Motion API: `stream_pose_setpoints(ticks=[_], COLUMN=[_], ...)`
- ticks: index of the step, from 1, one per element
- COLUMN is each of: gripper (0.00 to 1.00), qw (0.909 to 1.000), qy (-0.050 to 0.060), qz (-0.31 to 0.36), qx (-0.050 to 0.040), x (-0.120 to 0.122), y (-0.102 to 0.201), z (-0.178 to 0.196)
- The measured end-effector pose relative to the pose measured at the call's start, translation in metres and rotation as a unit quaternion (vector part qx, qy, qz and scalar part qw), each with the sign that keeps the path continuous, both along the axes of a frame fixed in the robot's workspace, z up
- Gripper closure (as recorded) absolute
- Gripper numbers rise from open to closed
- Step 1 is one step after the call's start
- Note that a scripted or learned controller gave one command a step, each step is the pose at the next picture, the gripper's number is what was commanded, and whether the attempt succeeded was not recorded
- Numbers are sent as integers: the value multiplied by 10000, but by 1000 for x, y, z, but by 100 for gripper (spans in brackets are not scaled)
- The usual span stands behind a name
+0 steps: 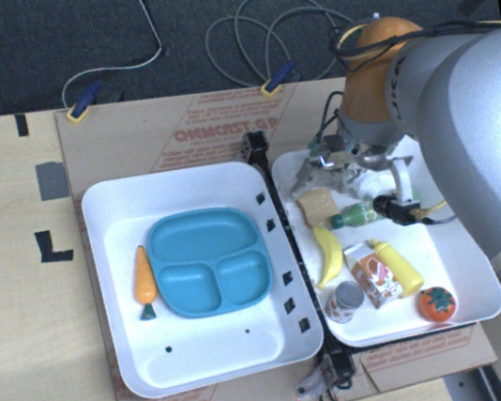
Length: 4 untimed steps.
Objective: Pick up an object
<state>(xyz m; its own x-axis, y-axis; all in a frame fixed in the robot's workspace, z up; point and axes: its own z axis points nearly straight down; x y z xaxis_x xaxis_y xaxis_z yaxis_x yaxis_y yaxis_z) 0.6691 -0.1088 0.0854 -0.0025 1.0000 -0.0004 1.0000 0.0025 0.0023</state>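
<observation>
The tool (pixel 339 163) hovers just above the bread (pixel 317 205); the banana (pixel 328 254) lies below it, lengthwise away. Whether its grip is apart, I cannot tell.

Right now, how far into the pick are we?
Done: the arm has reached over the right bin, end effector near its far end by the bread and green bottle. In hand: no visible grasp. Left: grip and lift; banana, tomato and can lie in the bin.
</observation>
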Motion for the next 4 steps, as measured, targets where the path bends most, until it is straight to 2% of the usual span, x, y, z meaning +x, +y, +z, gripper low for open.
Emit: stream_pose_setpoints(ticks=[1, 4], gripper=[0, 0], qw=[10000, 10000], qy=[1, 1], qz=[-1, -4], qx=[-6, -5], x=[-13, -8], y=[-4, 2], z=[0, 0])
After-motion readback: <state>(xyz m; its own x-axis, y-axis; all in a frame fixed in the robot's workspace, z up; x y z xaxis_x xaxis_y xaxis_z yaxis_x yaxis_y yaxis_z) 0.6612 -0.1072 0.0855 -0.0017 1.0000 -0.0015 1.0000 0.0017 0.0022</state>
